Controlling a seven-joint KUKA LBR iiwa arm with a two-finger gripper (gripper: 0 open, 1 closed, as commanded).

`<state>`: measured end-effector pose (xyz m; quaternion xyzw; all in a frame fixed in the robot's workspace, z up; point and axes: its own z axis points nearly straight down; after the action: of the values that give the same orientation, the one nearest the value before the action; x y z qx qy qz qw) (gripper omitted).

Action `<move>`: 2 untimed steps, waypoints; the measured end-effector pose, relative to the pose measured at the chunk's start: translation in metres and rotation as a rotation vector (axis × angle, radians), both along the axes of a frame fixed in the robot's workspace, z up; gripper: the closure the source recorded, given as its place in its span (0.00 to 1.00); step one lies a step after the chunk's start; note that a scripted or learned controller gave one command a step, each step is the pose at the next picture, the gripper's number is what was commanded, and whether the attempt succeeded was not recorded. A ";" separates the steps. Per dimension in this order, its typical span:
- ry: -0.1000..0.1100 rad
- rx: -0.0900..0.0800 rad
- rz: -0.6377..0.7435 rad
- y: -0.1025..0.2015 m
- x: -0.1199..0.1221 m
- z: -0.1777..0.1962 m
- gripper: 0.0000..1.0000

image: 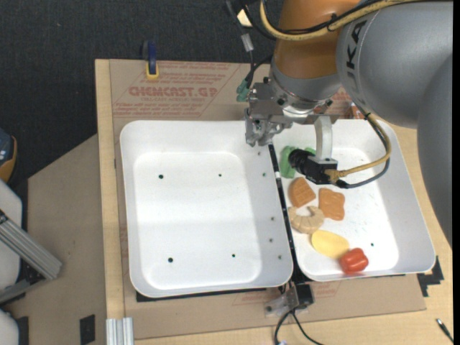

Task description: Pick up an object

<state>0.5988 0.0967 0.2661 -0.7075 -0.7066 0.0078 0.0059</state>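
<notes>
Above the bins' shared edge [277, 185], gripper [260, 129].

Two shallow white bins sit side by side: the left bin [144, 214] and the right bin [392, 228]. In the right bin lie six small items: one green piece [290, 161], two orange-brown pieces [301, 192] [331, 203], one pale curved piece [306, 221], one yellow piece [329, 243] and one red piece [353, 261]. One blue clamp [151, 58] grips the cardboard behind the left bin.

I'm seeing the left bin [194, 214] lying wide open for passage. The right bin [402, 214] is crowding along its left wall: food pieces [316, 207] clustering there, cable [359, 171] draping over them, gripper [260, 131] probably hanging over the divider.
</notes>
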 end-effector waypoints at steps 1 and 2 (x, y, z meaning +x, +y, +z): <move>-0.041 0.009 0.007 0.045 -0.007 0.205 1.00; -0.028 0.004 0.002 0.034 -0.019 0.251 1.00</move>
<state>0.5797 0.1312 0.5170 -0.7067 -0.7075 -0.0035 -0.0024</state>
